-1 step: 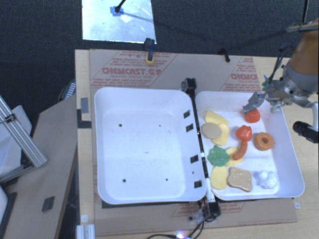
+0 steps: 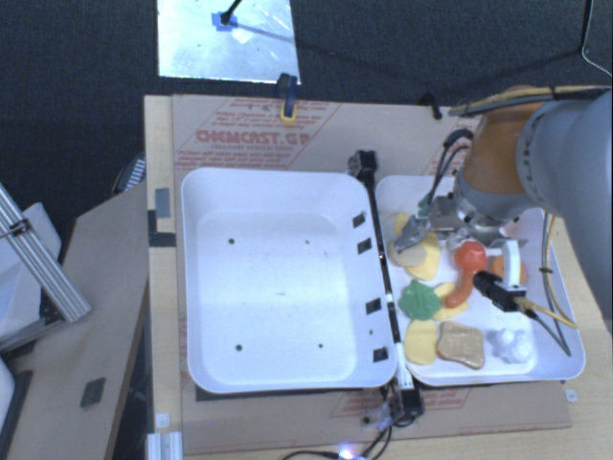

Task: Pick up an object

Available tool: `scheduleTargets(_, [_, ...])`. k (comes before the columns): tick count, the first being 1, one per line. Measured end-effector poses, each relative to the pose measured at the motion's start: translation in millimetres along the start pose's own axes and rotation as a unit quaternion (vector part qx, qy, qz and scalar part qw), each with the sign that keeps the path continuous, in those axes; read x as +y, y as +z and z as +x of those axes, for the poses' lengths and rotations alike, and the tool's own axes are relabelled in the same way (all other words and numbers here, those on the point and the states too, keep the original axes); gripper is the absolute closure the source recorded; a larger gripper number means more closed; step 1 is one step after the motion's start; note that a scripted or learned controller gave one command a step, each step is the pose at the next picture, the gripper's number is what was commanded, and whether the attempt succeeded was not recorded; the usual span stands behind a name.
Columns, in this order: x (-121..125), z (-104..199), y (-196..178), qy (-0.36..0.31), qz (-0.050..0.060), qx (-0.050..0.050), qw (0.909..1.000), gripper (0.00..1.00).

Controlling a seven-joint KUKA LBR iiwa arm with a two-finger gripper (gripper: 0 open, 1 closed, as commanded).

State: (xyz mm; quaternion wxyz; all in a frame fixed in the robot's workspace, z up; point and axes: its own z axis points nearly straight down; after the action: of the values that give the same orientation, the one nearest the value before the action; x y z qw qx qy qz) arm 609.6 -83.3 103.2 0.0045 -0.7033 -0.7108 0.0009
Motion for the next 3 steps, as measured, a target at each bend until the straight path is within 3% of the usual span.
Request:
scheduleTargets(1, [-74, -60, 21, 0.008, 0.0, -0.003, 1.0, 0.0])
scheduleTargets(2, [7, -10, 17, 0.0, -0.008, -0.002, 1.0, 0.0])
scheduleTargets(3, [-19, -56, 19, 0.007, -0.003, -0.004, 1.0, 0.0])
